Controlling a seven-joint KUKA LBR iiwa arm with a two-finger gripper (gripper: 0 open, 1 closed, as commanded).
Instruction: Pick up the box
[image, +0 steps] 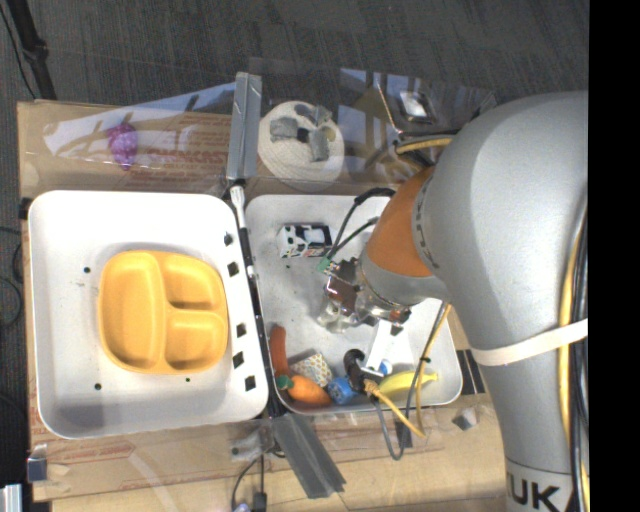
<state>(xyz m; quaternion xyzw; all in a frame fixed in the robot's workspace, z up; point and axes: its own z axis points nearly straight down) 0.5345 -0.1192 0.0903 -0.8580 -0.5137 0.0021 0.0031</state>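
A small black, white and blue box (303, 238) lies at the far left of the right bin (268, 300), near its back wall. My gripper (338, 310) hangs over the middle of that bin, below and to the right of the box and apart from it. The grey arm with its orange band (400, 235) covers the bin's right half. Nothing shows between the gripper's tips.
Along the right bin's front wall lie a red piece (277, 347), a carrot (305, 391), a checked packet (314, 367), a blue item (343, 390) and a banana (405, 381). The left bin (60, 300) holds a yellow divided tray (165, 310). A white roll (300, 140) stands behind the bins.
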